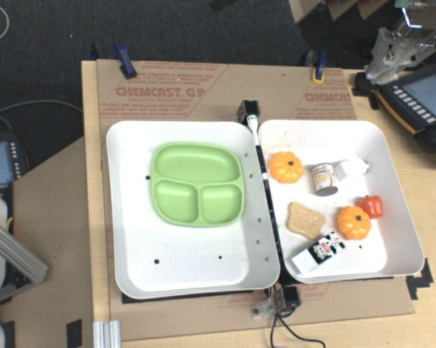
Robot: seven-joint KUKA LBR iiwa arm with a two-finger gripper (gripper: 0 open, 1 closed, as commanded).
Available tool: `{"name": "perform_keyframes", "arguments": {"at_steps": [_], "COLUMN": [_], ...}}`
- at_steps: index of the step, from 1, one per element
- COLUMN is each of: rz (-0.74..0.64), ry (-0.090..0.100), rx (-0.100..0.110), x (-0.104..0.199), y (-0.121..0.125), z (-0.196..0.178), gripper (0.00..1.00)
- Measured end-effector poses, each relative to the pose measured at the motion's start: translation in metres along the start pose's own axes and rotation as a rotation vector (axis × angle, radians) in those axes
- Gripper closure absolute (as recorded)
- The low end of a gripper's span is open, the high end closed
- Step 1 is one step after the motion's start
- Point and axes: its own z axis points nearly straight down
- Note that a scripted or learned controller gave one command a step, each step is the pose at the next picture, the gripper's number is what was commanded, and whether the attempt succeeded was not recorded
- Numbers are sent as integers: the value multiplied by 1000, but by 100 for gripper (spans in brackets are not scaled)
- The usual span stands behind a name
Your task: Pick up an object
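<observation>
The right bin (392, 158) holds several small items. An orange pumpkin (286, 167) lies near its left wall, and a second orange pumpkin (354, 223) sits toward the right. Between them lies a tan slice of toast (305, 220). A small can (323, 178) lies on its side next to a white cup (352, 169). A red pepper (373, 206) rests by the second pumpkin. A white carton with black spots (319, 252) lies at the bin's front.
The left bin (131, 252) holds a green divided plate (198, 183). Both bins sit on a cardboard sheet (160, 85) held by blue and yellow clamps. Equipment and a screen stand at the top right, beyond the bench.
</observation>
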Motion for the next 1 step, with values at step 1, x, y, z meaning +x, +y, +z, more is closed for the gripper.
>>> {"name": "perform_keyframes", "arguments": {"at_steps": [1], "rz": [6], "ry": [0], "rx": [27], "x": [-11], "y": [-49], "z": [84], "gripper": [100]}}
